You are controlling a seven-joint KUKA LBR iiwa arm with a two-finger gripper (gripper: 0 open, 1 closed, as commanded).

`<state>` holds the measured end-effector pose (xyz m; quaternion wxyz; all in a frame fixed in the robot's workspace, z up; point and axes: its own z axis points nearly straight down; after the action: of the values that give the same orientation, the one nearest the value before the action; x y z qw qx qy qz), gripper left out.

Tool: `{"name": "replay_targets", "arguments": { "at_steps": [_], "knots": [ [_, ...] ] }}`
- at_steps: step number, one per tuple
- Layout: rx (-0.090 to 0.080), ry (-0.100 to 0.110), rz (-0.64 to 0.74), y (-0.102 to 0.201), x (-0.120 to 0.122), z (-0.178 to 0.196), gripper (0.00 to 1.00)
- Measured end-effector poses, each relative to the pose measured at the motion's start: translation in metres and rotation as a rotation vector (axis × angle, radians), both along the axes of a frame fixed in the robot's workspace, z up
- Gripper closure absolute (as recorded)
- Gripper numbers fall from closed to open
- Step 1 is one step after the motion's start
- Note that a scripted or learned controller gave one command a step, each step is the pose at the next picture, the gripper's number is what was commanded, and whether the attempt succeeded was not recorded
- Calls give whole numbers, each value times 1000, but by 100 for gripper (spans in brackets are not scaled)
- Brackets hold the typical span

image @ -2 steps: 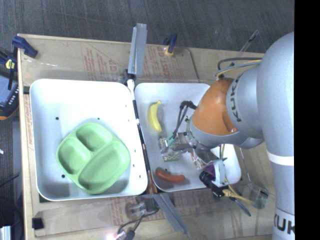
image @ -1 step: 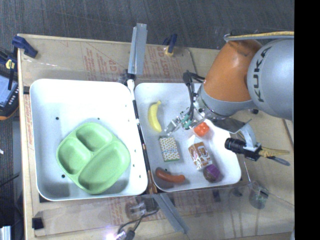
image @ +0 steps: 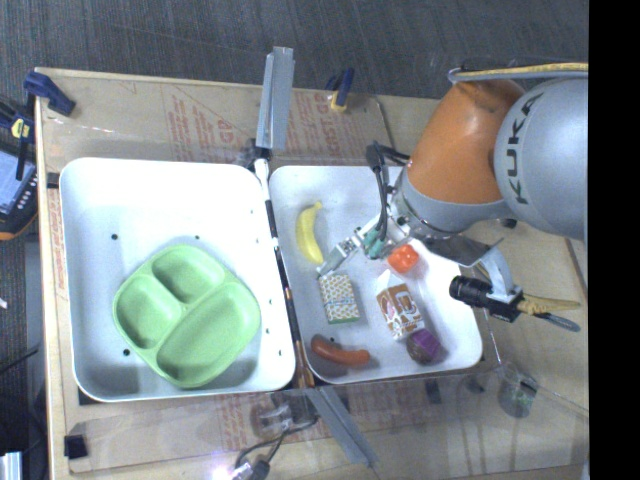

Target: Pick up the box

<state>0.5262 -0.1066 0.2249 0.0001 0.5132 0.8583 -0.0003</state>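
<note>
Camera view: L bin [image: 85, 268] holds green divided plate [image: 187, 314], near-centre, w/ bare floor at far side. R bin [image: 440, 353]: banana [image: 309, 231] by L wall; box [image: 339, 297] centre-left, free all round; sausage [image: 340, 352] at near rim; snack pack [image: 400, 311], purple item [image: 425, 345], orange ball [image: 403, 259] to R. Gripper [image: 340, 255] just above box's far edge, fingers slightly apart, nothing between.

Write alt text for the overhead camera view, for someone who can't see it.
A grey and orange robot arm reaches from the right over the right white bin, its gripper just above a small patterned box. That bin also holds a banana, sausage, carton, orange item and purple item; the left bin holds a green divided plate.
</note>
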Motion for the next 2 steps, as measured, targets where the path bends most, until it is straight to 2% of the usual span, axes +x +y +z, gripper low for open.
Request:
{"name": "replay_targets", "arguments": {
  "at_steps": [1,2],
  "knots": [
    [2,4,-183,-23,-34,-123,0],
    [1,4,-182,-23,-34,-123,0]
  ]
}}
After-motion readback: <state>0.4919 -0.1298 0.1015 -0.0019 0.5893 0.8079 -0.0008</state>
